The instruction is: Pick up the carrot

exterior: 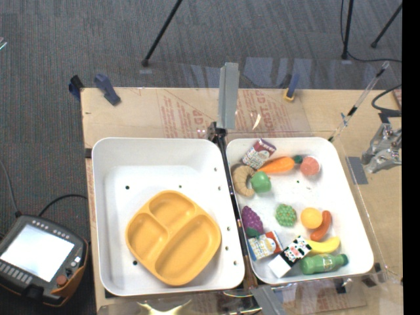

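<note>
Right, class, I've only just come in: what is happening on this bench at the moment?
Nothing is being handled yet. The carrot lies untouched near the far end of the right bin, among other toy foods, between a small carton and a pink round item, with a green fruit just in front. The left bin holds a yellow divided plate. Picking up the carrot has not begun.

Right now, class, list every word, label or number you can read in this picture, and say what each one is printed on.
Red print on the bench board: too faint and skewed to read.
Small carton by the carrot: label blurred.
Carton by the grapes: label blurred.
Green bottle: label too small to read.
</note>
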Controlling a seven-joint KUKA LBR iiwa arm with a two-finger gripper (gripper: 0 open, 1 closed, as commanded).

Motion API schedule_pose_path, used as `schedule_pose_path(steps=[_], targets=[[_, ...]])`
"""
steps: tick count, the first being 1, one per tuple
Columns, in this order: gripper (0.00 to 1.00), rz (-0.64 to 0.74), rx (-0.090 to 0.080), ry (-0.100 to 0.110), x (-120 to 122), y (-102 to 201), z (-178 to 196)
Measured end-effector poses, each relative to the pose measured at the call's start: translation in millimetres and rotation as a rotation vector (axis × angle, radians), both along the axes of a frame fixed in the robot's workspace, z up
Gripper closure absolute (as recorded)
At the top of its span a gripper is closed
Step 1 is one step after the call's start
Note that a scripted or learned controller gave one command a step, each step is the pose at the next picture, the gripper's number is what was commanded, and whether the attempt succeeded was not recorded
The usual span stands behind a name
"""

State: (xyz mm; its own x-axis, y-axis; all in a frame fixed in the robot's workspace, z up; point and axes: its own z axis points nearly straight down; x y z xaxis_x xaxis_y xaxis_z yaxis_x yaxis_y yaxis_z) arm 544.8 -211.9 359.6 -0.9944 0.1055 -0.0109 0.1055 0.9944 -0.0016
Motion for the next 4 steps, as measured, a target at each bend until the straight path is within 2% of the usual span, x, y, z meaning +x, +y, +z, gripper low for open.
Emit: schedule_pose_path(steps=[1, 2, 3, 4], targets=[[1.0, 0.063, 0.001, 0.006, -64.1, -1.0, 29.2], [1.0, 0.212, 0.001, 0.006, -49.8, 1.2, 80.5], [1.0, 0.178, 0.008, 0.019, -6.6, 26.3, -59.5], [1.0, 0.178, -0.002, 0.0, -44.8, 32.1, 54.2]])
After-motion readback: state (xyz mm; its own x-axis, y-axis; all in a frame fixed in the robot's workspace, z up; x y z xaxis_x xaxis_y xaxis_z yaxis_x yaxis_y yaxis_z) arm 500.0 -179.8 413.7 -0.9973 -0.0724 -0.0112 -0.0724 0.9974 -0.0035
